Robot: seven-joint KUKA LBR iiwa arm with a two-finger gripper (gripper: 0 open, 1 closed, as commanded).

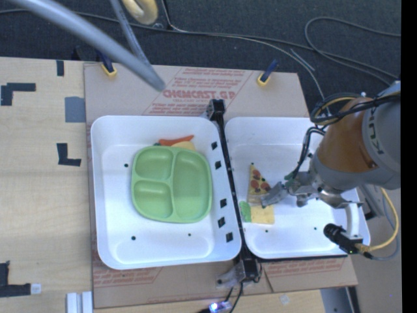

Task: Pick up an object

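Yellow slab: a flat, pale yellow piece (263,214) lies in the right bin (293,240), low centre-right of the frame, beside a small green piece (245,211) and a pizza-slice toy (257,179).
Handling: it looks light, stiff and thin; probably hard to get under, so its free edges are the likely hold.
Hand: the hand (272,196) sits just above the slab, at its upper edge; whether it is spread or pressed together I cannot tell.
Surface: smooth white bin floor, likely slippery.
Room: the bin divider stands near on the left; a green divided plate (172,183) and an orange piece (176,139) lie in the left bin (104,194) on the cardboard-covered counter (195,87).
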